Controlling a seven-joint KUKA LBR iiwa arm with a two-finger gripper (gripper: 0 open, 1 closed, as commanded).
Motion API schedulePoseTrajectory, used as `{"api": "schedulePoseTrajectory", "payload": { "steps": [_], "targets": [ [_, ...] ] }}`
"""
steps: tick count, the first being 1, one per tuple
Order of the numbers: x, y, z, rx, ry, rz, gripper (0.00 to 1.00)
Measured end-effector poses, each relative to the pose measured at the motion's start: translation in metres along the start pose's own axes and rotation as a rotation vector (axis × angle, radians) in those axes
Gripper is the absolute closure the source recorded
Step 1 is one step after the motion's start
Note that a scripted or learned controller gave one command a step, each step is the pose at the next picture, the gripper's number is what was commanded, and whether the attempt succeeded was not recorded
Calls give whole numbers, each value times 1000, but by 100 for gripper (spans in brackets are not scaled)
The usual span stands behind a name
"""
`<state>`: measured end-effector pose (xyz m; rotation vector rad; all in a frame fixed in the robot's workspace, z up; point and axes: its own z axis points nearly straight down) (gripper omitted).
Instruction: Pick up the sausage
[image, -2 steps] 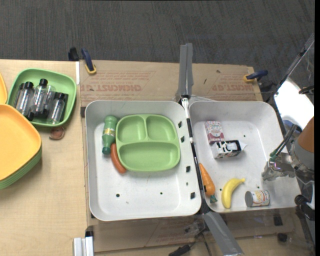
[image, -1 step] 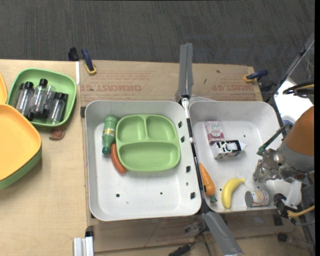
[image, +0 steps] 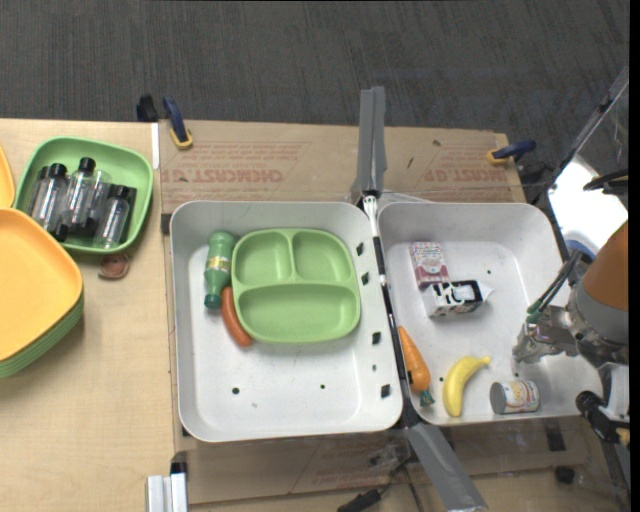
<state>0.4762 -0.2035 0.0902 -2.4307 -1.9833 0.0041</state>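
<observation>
Far left of the end effector (image: 541, 341), sausage (image: 236, 317) lies beside green plate (image: 296, 284); finger state unclear, can (image: 515, 396) just below it.

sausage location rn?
The reddish-orange sausage lies in the left white bin, against the green divided plate's lower-left edge, just below the green bottle.

The bench (image: 270, 165) carries two white bins (image: 290, 400), left of the gripper (image: 535, 345); a green tray (image: 90, 195) sits farther left.
</observation>
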Motion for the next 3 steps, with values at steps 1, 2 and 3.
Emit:
{"api": "schedulePoseTrajectory", "payload": {
  "steps": [1,2,3],
  "targets": [
    [-13,3,0,0,0,-224,100],
    [32,-6,1,1,0,53,100],
    [14,34,-1,-3,-2,-83,100]
  ]
}}
